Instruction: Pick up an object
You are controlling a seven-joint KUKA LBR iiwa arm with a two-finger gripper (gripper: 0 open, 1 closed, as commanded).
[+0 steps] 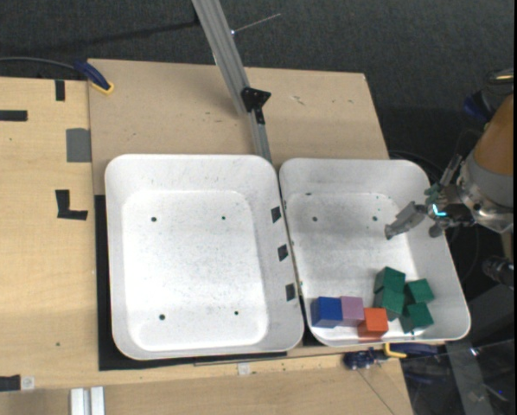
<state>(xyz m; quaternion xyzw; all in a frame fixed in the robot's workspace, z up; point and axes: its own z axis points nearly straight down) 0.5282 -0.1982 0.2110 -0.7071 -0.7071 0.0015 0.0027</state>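
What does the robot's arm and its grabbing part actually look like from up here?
At the camera view's right edge, the arm shows an orange band above a grey, metallic-looking wrist. Thin dark cables or struts run beside the wrist. The gripper is a slim grey piece pointing left, with a small turquoise spot near its base. Finer details and markings are too small to make out.

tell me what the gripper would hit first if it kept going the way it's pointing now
Likely the bare floor of the right bin: the gripper points left and slightly down, away from the blocks in the near corner. Depth is hard to judge.

White bins [194,175] speckled grey; blocks blue [328,310], lilac [352,309], orange [375,321] and dark green [404,298]
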